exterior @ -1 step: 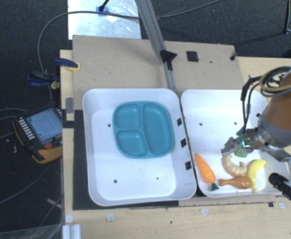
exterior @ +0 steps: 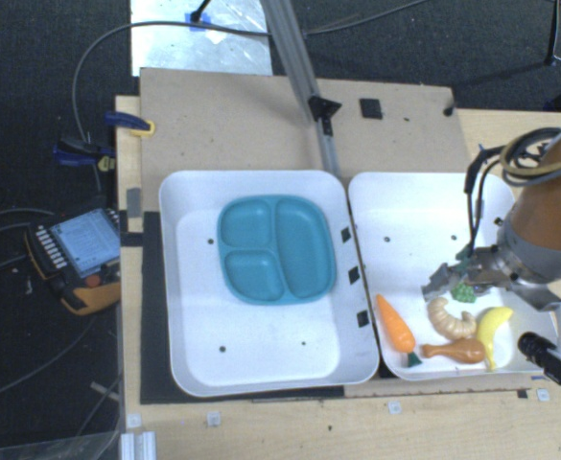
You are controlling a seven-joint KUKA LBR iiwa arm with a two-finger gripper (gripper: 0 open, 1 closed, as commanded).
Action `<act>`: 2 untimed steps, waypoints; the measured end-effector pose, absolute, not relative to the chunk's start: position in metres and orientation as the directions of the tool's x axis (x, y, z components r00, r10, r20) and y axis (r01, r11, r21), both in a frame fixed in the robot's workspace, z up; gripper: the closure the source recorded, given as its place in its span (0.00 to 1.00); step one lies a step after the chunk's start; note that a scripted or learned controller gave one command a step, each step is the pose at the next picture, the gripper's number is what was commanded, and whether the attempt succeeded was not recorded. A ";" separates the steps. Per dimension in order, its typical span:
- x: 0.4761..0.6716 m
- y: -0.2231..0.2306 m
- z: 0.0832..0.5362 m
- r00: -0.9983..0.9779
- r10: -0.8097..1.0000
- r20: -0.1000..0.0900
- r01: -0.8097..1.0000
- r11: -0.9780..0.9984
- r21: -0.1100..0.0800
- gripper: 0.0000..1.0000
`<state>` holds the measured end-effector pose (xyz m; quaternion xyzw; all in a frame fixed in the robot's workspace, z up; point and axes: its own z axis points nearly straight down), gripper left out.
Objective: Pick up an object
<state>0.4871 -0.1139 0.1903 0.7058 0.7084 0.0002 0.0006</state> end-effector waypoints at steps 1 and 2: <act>0.496 -0.119 0.137 -0.001 1.000 0.001 1.000 0.001 -0.002 0.00; 0.497 -0.119 0.086 0.000 1.000 0.000 1.000 0.000 0.002 0.00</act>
